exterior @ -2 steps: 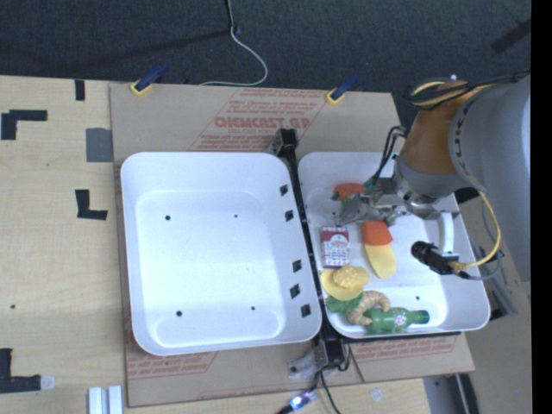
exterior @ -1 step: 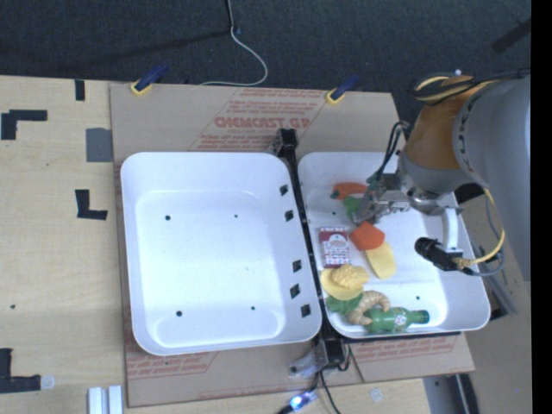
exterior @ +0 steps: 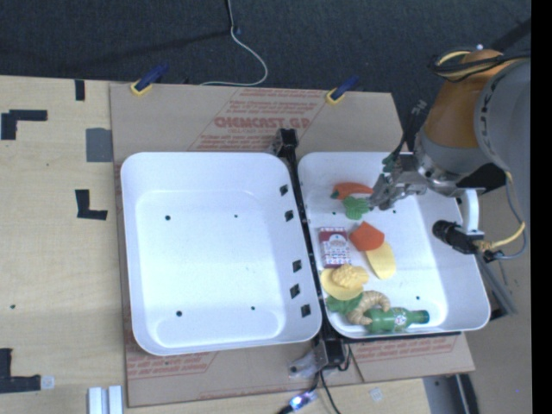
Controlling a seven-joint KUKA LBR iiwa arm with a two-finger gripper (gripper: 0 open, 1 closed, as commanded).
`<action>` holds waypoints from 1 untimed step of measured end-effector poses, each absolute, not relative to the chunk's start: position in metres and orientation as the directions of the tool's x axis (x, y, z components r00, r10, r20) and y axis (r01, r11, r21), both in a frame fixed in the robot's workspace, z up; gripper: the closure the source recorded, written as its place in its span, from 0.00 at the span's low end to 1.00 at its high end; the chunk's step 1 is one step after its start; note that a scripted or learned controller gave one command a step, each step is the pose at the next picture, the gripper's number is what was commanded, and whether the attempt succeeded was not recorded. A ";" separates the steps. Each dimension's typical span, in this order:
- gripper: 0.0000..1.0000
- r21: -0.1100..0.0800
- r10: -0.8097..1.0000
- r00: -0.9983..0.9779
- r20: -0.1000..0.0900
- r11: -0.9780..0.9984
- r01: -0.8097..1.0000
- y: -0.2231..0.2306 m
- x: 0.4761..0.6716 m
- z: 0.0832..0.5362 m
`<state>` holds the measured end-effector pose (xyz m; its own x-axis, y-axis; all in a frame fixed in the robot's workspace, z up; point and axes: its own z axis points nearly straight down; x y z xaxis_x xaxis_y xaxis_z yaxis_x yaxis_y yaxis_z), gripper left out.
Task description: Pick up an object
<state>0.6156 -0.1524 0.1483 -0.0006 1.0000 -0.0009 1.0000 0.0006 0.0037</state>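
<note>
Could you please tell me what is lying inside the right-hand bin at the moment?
The right bin holds a carrot, green bottle, red packet and yellow toy foods. The claw covers whatever lies beneath it.

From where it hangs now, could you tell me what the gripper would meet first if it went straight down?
Most likely the green toy beside the orange carrot in the right bin, just under the gripper; depth is unclear.

Two bins sit side by side on the bench [exterior: 52, 257]: the left bin [exterior: 138, 188] and the right bin [exterior: 461, 304]. In the right bin, a toy carrot [exterior: 351, 189] lies farthest back, a card packet [exterior: 335, 247] sits beside the dividing wall, and a toy bottle [exterior: 398, 319] lies nearest the front rim. The hand [exterior: 385, 192] hangs over the bin's rear part, just right of the carrot.
</note>
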 end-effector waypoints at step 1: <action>0.00 -0.001 1.000 0.000 0.000 0.000 1.000 -0.152 0.614 0.145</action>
